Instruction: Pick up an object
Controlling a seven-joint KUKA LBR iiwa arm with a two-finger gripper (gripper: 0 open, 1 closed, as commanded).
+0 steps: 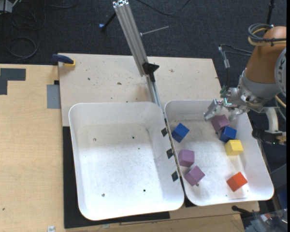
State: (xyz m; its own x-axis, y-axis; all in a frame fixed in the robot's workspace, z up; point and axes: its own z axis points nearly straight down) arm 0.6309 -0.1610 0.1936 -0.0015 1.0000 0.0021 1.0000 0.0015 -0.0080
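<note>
Where claw (225, 109) hovers, purple cube (219, 122) lies just below.

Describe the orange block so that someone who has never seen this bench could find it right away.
Look at the right-hand white bin, the one holding the coloured blocks. Go to its near right corner, below the yellow block. The orange block lies there apart from the rest, and it is the one orange-red block among blue, purple and yellow ones.
</note>
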